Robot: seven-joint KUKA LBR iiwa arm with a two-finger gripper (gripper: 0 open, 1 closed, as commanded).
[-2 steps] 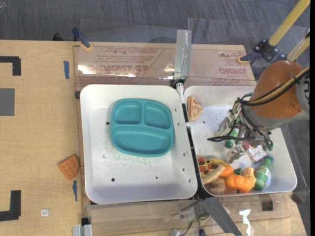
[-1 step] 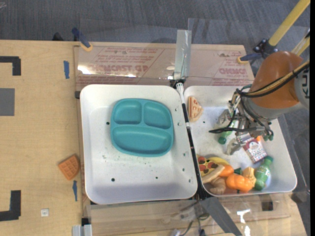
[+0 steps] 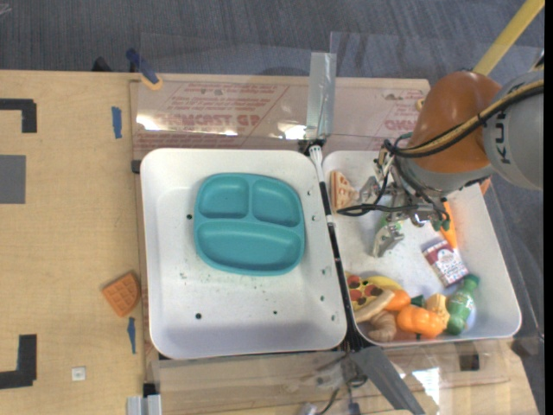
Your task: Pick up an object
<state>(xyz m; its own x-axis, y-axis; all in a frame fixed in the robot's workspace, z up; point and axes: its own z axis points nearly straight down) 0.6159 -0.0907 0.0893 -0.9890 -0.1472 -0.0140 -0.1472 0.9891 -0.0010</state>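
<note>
My gripper point(image 3: 386, 239) hangs low in the right bin point(image 3: 494, 258), over bare white floor near the bin's middle. It looks open, and nothing sits between its fingers. A toy pizza slice point(image 3: 343, 190) lies to its upper left against the divider. To the right of the gripper are an orange carrot point(image 3: 447, 224) and a red and white packet point(image 3: 445, 262). Along the front wall is a pile of toy food: a second pizza slice point(image 3: 366, 291), an orange fruit point(image 3: 420, 320) and a green bottle point(image 3: 463, 304).
The left bin point(image 3: 164, 258) holds a teal divided plate point(image 3: 251, 223). A toy waffle point(image 3: 121, 293) lies on the wooden bench left of the bins. The arm's orange band point(image 3: 454, 119) and cables hang over the right bin's back half.
</note>
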